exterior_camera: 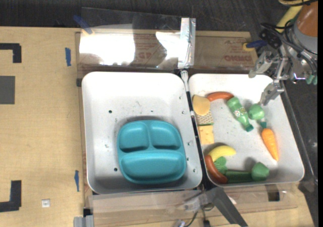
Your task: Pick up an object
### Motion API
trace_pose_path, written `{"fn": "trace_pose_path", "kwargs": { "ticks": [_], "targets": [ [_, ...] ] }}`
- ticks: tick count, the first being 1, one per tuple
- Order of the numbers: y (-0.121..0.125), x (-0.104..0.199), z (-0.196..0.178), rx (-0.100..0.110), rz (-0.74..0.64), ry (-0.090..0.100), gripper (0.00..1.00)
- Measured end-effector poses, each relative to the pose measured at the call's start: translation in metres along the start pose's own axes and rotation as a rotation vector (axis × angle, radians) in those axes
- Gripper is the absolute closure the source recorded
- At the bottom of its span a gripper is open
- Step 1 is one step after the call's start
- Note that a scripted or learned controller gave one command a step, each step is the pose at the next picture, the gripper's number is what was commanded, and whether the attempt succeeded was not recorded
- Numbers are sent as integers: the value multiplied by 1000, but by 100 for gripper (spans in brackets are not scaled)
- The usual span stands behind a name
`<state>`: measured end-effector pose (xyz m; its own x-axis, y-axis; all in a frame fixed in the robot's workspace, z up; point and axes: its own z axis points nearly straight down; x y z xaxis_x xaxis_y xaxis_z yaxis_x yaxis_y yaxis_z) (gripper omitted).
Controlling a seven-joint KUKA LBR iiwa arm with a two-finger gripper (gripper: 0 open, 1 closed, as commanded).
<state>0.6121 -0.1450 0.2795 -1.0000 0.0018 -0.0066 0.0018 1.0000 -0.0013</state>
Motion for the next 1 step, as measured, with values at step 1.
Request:
{"fn": "trace_pose_path", "kwargs": {
  "ticks": [1],
  "targets": [
    [-39,20,140,-4,44,17,0]
  ]
}}
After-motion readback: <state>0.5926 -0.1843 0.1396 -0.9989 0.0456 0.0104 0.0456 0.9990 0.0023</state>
